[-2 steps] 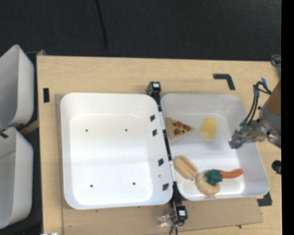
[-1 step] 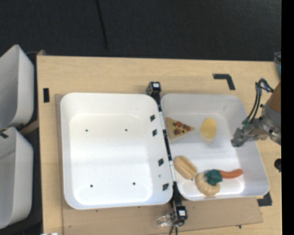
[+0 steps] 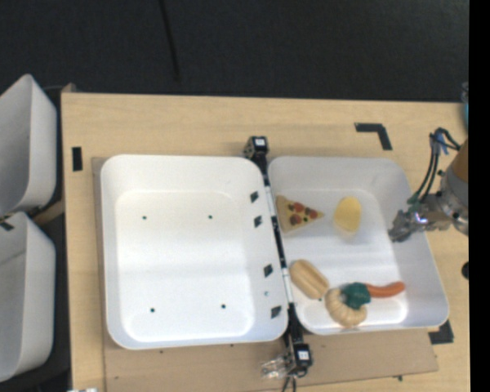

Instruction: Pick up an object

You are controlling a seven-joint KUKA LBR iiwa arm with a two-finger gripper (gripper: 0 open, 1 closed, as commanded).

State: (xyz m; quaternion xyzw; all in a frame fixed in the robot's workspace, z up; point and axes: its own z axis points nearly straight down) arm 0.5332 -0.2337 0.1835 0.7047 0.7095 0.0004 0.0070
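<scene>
The right bin (image 3: pixel 412 288) holds a pizza slice (image 3: pixel 296 213) at its left wall and a yellow lemon-like piece (image 3: pixel 348 214) in the middle. Toward the front lie a tan bread roll (image 3: pixel 309 278), a beige croissant-like piece (image 3: pixel 344 309) with a green top (image 3: pixel 356 295), and an orange carrot (image 3: pixel 385 288). My gripper (image 3: pixel 402 225) hangs over the right side of that bin, just right of the yellow piece and apart from it. Nothing shows between its tips.
The left bin (image 3: pixel 114 219) sits beside the right one, joined along a hinge strip with black clips (image 3: pixel 271 243). White containers (image 3: pixel 12 219) stand off the bench at the far left. Black corner markers (image 3: pixel 374 133) lie on the wooden bench.
</scene>
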